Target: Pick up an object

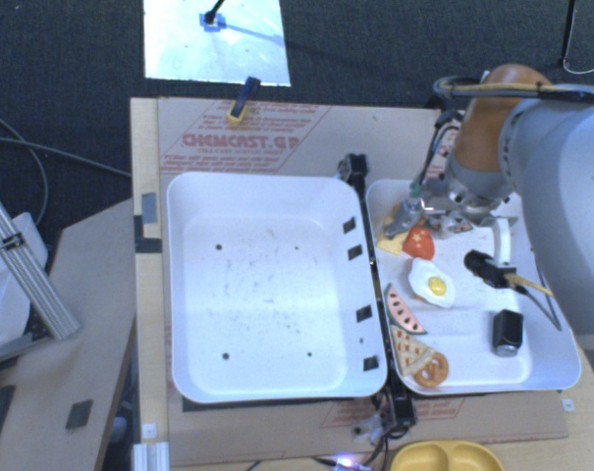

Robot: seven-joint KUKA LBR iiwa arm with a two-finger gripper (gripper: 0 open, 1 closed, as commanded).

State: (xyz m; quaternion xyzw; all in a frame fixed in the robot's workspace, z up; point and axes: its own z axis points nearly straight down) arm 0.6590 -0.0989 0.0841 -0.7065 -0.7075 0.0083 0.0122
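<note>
A table (277, 126) carrying two shallow white bins is seen from above. Nearest, at six o'clock in the right bin (547, 366), a pretzel (429, 369) is placed beside a pizza slice (406, 343) and a watermelon slice (403, 314). A small black block (507, 331) lies at four o'clock. Toward the centre, a fried egg (433, 286) is found, with a red tomato (419, 244) just beyond it. At twelve o'clock the hand (421, 210) is lowered over the bin's far end; whether it is open or closed cannot be told. The left bin (277, 292) is seen at nine o'clock.
</note>
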